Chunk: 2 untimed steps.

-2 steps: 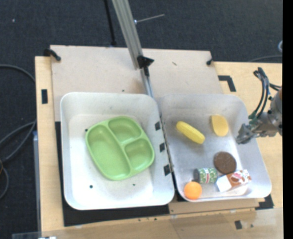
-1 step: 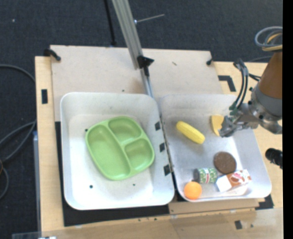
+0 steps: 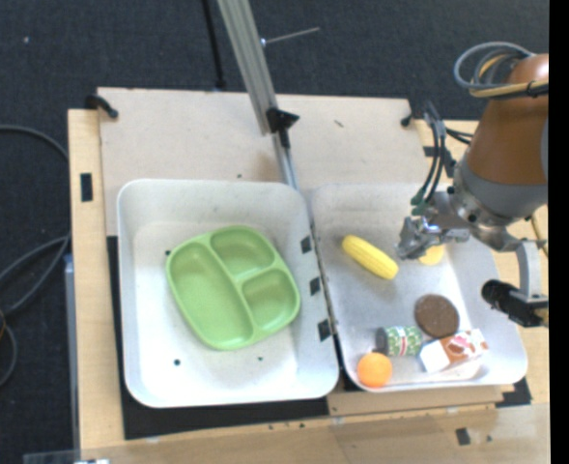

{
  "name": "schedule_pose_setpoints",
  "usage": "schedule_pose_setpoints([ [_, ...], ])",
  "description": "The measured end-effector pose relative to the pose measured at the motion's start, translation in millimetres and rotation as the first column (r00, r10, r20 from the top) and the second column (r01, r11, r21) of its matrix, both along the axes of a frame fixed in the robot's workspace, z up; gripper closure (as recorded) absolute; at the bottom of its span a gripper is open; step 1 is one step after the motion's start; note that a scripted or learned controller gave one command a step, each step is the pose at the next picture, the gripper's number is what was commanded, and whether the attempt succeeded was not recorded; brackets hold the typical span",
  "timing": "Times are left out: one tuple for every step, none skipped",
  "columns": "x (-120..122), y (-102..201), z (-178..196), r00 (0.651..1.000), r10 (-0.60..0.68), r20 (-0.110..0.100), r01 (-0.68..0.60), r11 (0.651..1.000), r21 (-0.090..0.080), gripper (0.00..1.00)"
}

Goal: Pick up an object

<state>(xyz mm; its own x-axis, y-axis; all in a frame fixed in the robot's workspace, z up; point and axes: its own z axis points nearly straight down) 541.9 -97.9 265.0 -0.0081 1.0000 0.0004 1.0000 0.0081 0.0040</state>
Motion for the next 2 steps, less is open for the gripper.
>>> schedule_pose_setpoints([
  [13,46,-14,1.0,-0.002,-0.005,0.002,1.0,0.0,1.0],
  [29,96,-6,1.0,0.0,-0.002,0.0,1.0,0.001,1.0],
])
